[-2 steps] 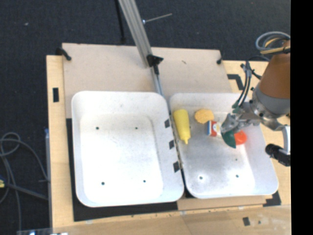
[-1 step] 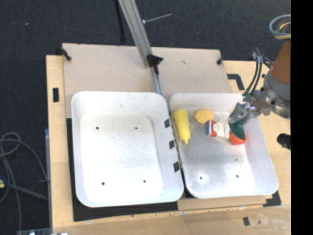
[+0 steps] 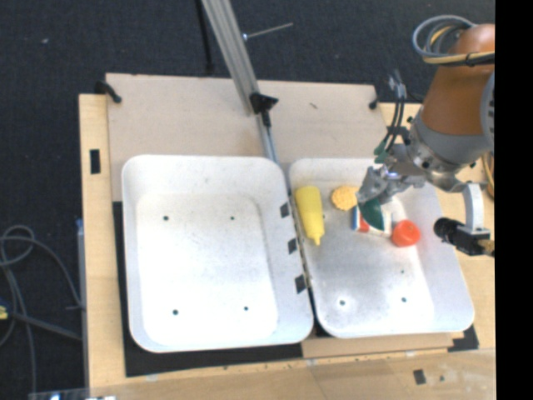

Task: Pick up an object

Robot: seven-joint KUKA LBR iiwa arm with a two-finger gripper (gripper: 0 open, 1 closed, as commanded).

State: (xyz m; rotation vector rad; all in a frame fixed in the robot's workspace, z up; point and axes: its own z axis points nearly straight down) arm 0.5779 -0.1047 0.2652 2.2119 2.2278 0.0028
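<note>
In the right bin [image 3: 391, 298] lie a yellow mustard-like bottle [image 3: 311, 211] along its left wall, a small round yellow-orange piece [image 3: 343, 197], an orange-red ball-like thing [image 3: 405, 233], and a green, white and red object [image 3: 372, 218]. My gripper [image 3: 376, 192] hangs over the upper middle of that bin, directly above the green and white object and beside the yellow round piece. The view does not let me tell how the gripper stands, or whether it holds anything.
The left bin [image 3: 208, 248] sits beside the right one, separated by a narrow divider with black clips [image 3: 293, 244]. A slanted metal rail [image 3: 237, 52] rises from the back of the bench. Loose cables [image 3: 25, 265] lie on the floor at the left.
</note>
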